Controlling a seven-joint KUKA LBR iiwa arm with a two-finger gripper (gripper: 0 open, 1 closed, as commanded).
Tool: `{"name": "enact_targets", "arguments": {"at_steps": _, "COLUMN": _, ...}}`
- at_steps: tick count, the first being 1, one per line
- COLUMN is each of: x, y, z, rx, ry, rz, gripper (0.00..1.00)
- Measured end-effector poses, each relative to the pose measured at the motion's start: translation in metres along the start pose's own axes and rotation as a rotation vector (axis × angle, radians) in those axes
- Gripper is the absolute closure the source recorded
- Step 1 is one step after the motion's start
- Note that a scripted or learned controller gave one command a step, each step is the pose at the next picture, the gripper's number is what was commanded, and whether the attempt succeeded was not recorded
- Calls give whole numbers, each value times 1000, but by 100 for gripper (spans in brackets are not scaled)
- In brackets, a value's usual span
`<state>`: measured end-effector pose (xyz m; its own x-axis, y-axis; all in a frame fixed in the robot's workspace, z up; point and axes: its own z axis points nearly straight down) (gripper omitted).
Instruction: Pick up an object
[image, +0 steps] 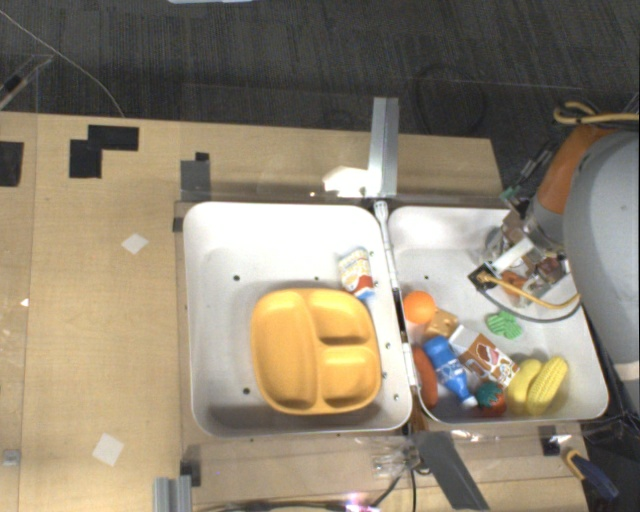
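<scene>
The hand hangs over the upper part of the right bin, and I cannot tell how it is set. The toys lie below it toward the near rim: a green piece just beneath, a yellow corn cob, a blue bottle and an orange ball (all packed close). A descent here risks closing on bare floor, or nudging 2 toys together.
</scene>
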<state>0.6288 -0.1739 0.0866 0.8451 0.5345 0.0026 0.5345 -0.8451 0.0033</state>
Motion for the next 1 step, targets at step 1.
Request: {"name": "enact_targets", "arguments": {"at_steps": 1, "x": -6, "y": 9, "z": -2, "rx": 18, "ry": 13, "rz": 188, "gripper": 0}}
